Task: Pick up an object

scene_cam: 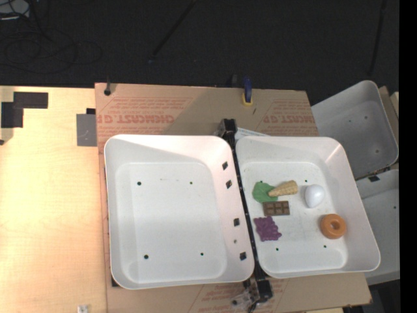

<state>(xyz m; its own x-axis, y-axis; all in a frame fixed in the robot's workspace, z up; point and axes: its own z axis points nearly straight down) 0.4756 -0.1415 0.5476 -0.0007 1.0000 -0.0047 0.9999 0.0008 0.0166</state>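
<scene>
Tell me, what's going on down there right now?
Right bin holds doughnut, white egg, chocolate bar, purple grapes, cone on green leaf. Nothing picked yet.

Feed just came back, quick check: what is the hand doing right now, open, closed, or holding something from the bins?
Hand: cannot be told from the camera view.

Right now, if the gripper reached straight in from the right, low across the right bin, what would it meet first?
Probably the outer wall of the right bin, then the orange doughnut, the item nearest that side. Height is unclear, so this is a guess.
</scene>
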